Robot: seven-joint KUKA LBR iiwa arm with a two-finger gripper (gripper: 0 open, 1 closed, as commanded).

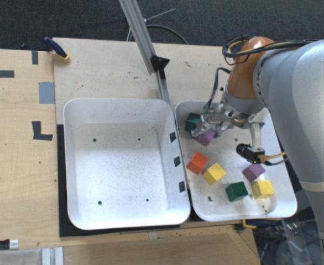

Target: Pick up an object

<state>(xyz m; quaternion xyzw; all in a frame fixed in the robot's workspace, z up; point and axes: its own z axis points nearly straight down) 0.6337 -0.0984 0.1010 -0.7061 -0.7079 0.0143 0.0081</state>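
Blocks lie scattered in the right bin point(288, 203), the smaller-looking of the two white bins that sit side by side on the bench point(95, 70). The grey arm point(294, 93) enters from the right, its orange band point(245, 76) above the wrist, and the gripper point(209, 125) hangs low over the far left part of that bin. Right at the gripper are a dark green block point(193, 122) and a purple block point(204, 137), the two touching or nearly touching; the purple one sits just under the gripper's tip and the green one just to its left. Whether either block is actually between the fingers cannot be told from this angle, nor can the gripper's opening.

Nearer in the same bin, an orange block point(197, 163) lies close to the left wall, with a yellow block point(214, 173) just beside it on its near right. Further to the right are a second green block point(236, 191), a second purple block point(254, 171) and a second yellow block point(262, 189), the last two almost touching. A black fitting with a cable point(249, 152) hangs from the arm above the bin's middle.

The left bin point(68, 115) shows its white floor with a few dark dots. A metal rail point(137, 24) slants down from the far edge towards the gap between the bins.
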